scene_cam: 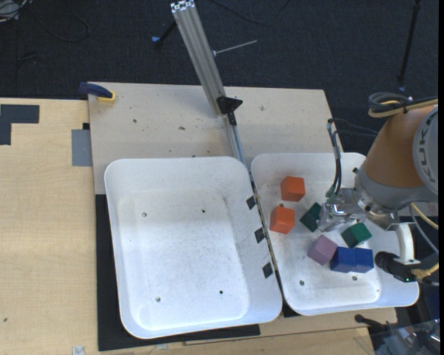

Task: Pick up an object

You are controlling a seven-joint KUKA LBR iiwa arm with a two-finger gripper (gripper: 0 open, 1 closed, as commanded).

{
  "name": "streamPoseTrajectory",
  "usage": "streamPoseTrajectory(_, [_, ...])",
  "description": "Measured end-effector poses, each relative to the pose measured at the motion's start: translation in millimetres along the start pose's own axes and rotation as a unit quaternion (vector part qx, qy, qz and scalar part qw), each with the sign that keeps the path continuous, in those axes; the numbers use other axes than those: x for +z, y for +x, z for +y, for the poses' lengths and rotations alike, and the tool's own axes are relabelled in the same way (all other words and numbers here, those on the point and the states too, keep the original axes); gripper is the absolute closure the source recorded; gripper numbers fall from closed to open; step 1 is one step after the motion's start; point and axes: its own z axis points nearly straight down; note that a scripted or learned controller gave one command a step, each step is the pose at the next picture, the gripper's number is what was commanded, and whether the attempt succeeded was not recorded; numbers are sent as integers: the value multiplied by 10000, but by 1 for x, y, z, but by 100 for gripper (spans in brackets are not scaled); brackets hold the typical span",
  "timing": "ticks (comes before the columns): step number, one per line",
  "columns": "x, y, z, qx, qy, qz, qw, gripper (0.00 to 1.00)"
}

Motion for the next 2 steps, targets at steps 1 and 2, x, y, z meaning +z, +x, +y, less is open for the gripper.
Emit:
streamPoseTrajectory(1, [-55, 9, -3, -15, -27, -4, 10000, 100])
streamPoseTrajectory(2, [-99, 8, -2, -16, -28, -7, 10000, 100])
